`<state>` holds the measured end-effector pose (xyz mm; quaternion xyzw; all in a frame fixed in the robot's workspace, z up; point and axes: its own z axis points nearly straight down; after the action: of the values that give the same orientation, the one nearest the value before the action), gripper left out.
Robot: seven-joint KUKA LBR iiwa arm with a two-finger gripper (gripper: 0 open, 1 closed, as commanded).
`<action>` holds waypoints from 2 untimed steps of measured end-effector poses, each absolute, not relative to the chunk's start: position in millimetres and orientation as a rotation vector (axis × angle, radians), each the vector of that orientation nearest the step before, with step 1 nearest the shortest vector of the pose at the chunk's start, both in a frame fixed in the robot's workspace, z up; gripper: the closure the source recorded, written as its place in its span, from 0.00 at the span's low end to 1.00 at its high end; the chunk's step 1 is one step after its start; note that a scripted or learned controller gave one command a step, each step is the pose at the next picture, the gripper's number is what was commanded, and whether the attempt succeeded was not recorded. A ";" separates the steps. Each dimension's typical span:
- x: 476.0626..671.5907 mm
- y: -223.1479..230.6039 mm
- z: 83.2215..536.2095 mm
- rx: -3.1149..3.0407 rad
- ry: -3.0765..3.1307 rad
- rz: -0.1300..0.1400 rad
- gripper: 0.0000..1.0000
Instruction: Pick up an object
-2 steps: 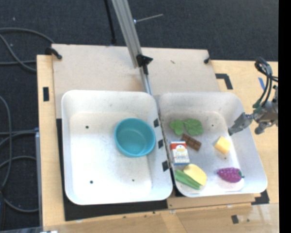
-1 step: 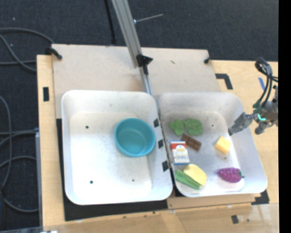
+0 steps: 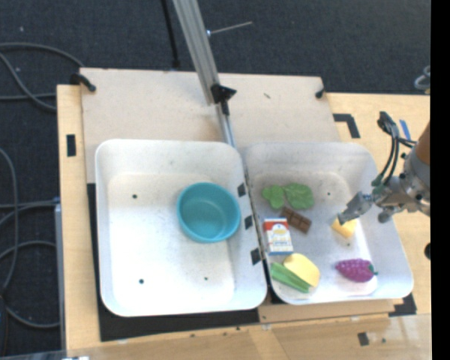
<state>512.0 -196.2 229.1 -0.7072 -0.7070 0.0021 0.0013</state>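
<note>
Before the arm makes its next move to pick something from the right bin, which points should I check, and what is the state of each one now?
1. Gripper is over the right bin: ok.
2. A target lies close: the yellow piece is just under the gripper: ok.
3. Yellow piece stands apart from the purple grapes and the brown bar: ok.
4. Something is already held in the gripper: cannot tell.
5. Blue bowl in the left bin is away from the arm's path: ok.
</note>
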 end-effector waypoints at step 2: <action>510.3 -201.1 124.9 -2.221 -2.218 0.007 0.00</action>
<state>510.3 -201.1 124.9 -0.7075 -0.7067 0.0022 0.0015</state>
